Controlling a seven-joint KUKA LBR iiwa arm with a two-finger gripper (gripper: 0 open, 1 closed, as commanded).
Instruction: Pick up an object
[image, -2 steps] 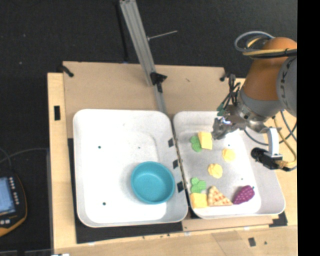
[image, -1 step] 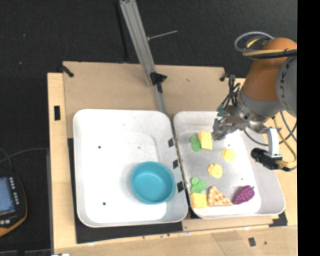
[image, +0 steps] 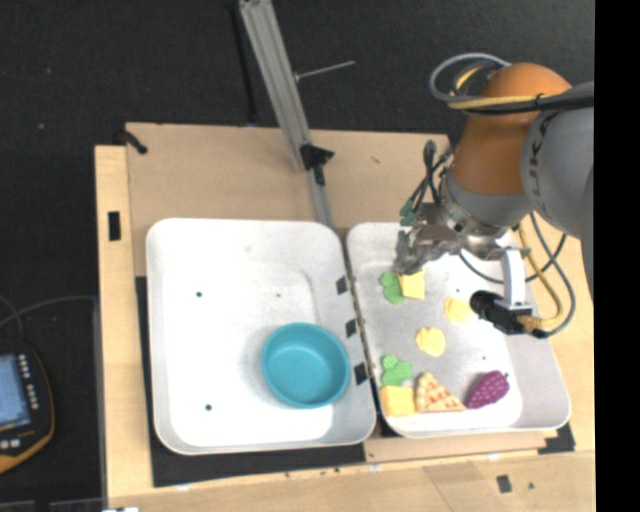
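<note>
Gripper (image: 410, 262) low over right bin (image: 545, 395), upper left corner; finger state cannot tell. Left to right: blue bowl (image: 303, 364) in left bin (image: 200, 260); green piece (image: 391, 287) and yellow block (image: 412, 287) directly beneath. Recommend centring on one piece, descending straight, closing squarely.

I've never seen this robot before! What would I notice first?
Probably the big orange and grey robot arm at the top right, with its gripper down over a yellow piece in the right bin. Then the blue bowl in the left bin, and the purple grapes near the right bin's front corner.
</note>
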